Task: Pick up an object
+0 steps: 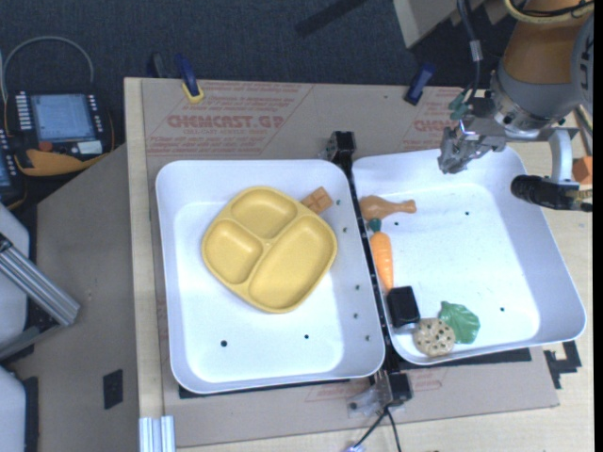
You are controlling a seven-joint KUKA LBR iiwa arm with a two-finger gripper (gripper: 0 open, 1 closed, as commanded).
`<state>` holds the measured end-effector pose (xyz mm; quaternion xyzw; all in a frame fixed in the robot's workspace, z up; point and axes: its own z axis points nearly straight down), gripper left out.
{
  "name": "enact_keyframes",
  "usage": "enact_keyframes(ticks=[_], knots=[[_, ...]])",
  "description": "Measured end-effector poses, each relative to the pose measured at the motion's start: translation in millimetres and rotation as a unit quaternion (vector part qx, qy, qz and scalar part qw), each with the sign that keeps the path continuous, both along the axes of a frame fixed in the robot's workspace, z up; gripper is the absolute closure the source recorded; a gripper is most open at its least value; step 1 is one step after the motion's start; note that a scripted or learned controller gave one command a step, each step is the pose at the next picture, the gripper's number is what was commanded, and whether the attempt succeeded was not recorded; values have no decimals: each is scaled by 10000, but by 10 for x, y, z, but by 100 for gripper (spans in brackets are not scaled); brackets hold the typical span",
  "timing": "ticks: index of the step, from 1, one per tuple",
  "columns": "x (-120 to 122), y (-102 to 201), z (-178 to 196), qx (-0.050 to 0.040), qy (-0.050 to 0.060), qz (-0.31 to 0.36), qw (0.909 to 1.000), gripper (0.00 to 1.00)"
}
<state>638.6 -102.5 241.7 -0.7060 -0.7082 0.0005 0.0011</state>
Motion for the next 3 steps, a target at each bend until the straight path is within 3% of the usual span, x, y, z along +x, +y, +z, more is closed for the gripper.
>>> enact_keyframes(ticks=[3], knots=[[-372, 1511, -293, -3, 8, -2, 10000, 100]])
